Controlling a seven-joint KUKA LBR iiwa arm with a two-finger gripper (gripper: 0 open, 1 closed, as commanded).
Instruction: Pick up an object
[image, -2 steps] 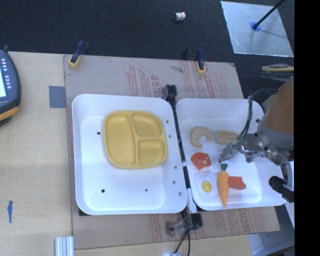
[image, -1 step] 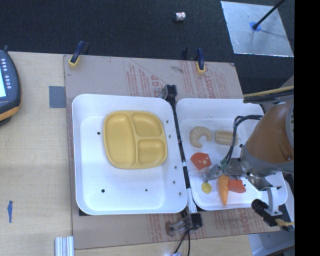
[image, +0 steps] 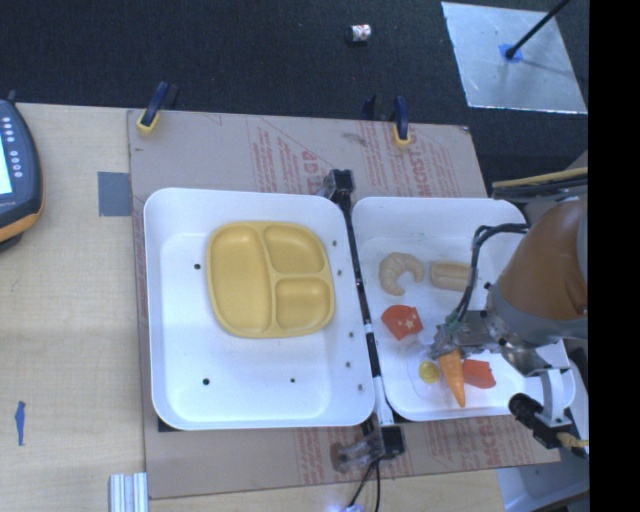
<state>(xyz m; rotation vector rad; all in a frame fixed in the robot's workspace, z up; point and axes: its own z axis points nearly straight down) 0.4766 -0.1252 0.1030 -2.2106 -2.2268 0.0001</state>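
Note:
The right bin (image: 430, 215) holds several toy foods. A pale croissant (image: 401, 271) and a beige roll (image: 450, 274) lie at its far side, with a red piece (image: 402, 321) nearer the middle. At the near side lie an orange carrot (image: 455, 380), a small yellow piece (image: 428, 372) and another red piece (image: 479, 374). My gripper (image: 453, 343) reaches down from the right and hangs right over the carrot's upper end. The arm's wrist hides the bin's right part.
The left bin (image: 170, 330) holds a yellow divided plate (image: 270, 277). Clamps (image: 401, 130) hold the cardboard sheet under both bins. A handheld control pad (image: 15, 170) lies at the bench's far left.

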